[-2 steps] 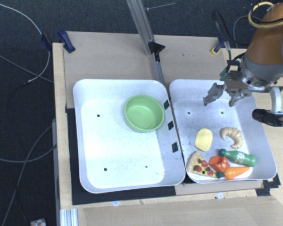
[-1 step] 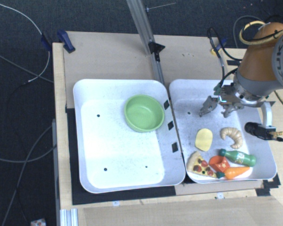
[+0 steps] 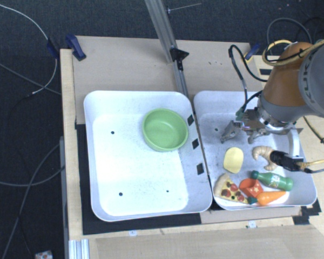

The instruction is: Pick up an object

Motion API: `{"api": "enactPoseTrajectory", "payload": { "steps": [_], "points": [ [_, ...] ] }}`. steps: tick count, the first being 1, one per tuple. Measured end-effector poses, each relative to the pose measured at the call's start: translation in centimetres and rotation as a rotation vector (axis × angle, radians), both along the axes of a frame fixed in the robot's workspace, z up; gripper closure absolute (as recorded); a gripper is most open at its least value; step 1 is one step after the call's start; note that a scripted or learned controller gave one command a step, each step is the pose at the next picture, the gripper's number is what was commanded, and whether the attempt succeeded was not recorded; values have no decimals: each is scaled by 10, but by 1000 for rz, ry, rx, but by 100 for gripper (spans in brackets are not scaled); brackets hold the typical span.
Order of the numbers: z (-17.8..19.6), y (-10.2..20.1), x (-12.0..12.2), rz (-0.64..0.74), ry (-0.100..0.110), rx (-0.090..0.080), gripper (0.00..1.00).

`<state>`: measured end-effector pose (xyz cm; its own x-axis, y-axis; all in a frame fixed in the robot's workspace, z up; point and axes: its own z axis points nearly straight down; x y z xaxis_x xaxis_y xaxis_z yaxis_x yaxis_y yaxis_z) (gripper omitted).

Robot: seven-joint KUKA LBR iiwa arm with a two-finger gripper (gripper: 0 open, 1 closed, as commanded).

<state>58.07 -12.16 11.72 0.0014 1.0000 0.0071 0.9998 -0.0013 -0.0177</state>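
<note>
Both white bins [image 3: 140, 209] are looking like matt speckled plastic, the green bowl [image 3: 164, 129] is showing smooth plastic, and the counter [image 3: 124, 63] is appearing as bare wood.

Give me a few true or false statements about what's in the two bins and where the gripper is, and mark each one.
1. The green bowl sits in the left bin. True.
2. The pizza slice lies in the left bin. False: it lies at the near edge of the right bin.
3. The gripper is over the right bin, above the yellow piece. True.
4. The gripper holds the green bottle. False: the bottle lies in the bin, apart from the gripper.
5. The carrot lies beside the green bowl. False: it lies by the bottle in the right bin.
</note>
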Motion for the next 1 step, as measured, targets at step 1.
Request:
{"api": "enactPoseTrajectory", "payload": {
  "steps": [1],
  "points": [
    [16,0,3,-1,-9,0,100]
  ]
}}
